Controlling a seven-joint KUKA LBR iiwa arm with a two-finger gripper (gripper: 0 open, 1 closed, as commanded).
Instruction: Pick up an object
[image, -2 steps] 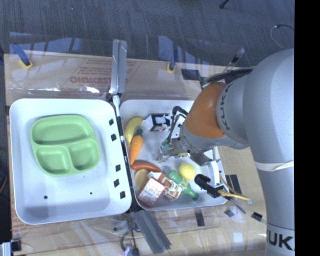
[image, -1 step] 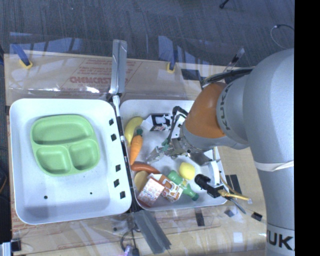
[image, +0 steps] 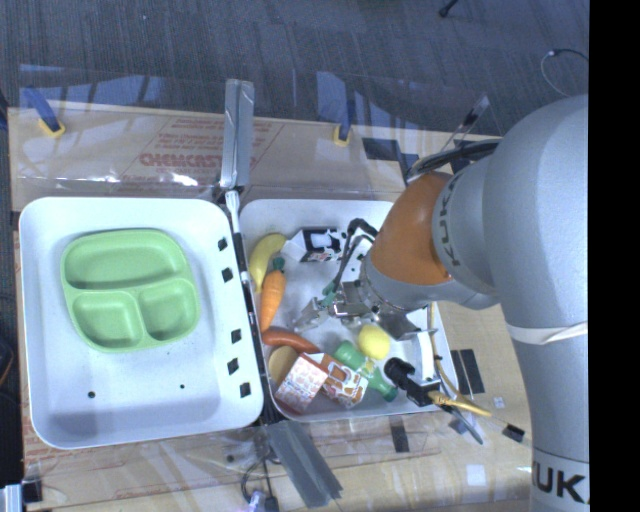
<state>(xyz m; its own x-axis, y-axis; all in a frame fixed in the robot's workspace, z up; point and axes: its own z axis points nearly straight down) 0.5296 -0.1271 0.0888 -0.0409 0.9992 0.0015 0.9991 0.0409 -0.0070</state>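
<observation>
My gripper hangs low over the middle of the right bin, under the orange wrist band. Just left of it lies an orange carrot, with a yellow banana beyond that at the bin's left wall. A yellow lemon sits just below and to the right of the gripper. A red chili, a green bottle and an orange-and-white snack packet crowd the near end of the bin. I see nothing held in the gripper.
The left bin holds a green divided plate. A black-and-white card lies at the far side of the right bin. A tan rounded item rests beside the packet. The arm covers the right bin's right side.
</observation>
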